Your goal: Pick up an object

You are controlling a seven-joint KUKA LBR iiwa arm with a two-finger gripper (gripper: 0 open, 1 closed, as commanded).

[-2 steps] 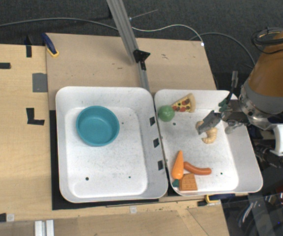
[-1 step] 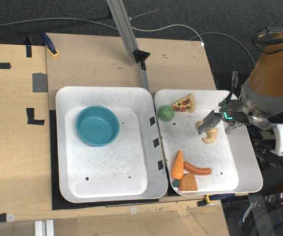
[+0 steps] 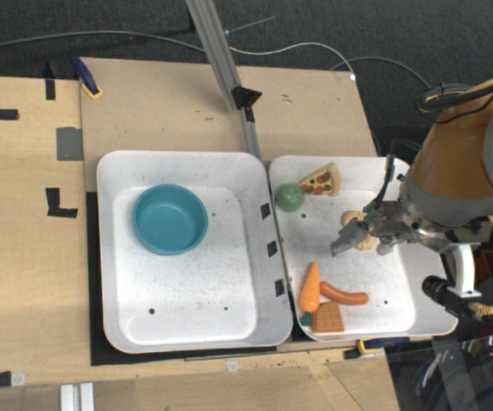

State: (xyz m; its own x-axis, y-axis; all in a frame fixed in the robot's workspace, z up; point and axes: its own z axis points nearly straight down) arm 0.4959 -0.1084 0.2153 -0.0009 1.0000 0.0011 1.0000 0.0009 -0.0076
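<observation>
The right bin holds a green ball, a pizza slice toy, an orange carrot, a red sausage and a brown waffle piece. A small tan object lies mid-bin. My gripper is down over that tan object, open, with one grey finger to its left and the other to its right. The arm covers part of the tan object. I cannot tell whether the fingers touch it.
The left bin holds a blue bowl. A grey metal post slants down to the ridge between the two bins. The arm's orange band hangs over the right bin's right side.
</observation>
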